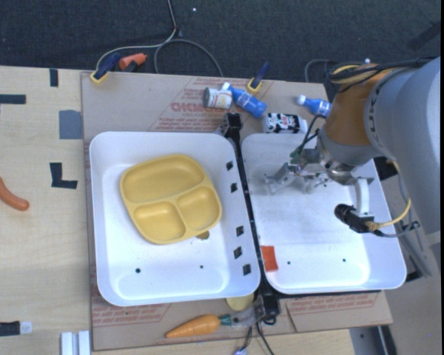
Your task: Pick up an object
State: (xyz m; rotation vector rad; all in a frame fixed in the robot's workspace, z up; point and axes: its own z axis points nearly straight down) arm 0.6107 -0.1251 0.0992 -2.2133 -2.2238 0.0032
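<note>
My fingers point(281, 177) are hanging low over the upper part of the right bin point(355, 272), pointing toward the divider between the two bins. Whether they are spread or pressed together I cannot tell; they are showing only as a thin grey shape against the white floor, and I am seeing nothing between them. Behind them my grey arm point(399, 124) with its orange band point(348, 117) is reaching in across the right bin's far edge. A small orange tag point(268, 258) is lying near that bin's lower left corner. In the left bin point(111, 272) a yellow divided plate point(170, 197) is resting. On the table point(29, 272), a carrot point(194, 325) is lying below the bins.
</note>
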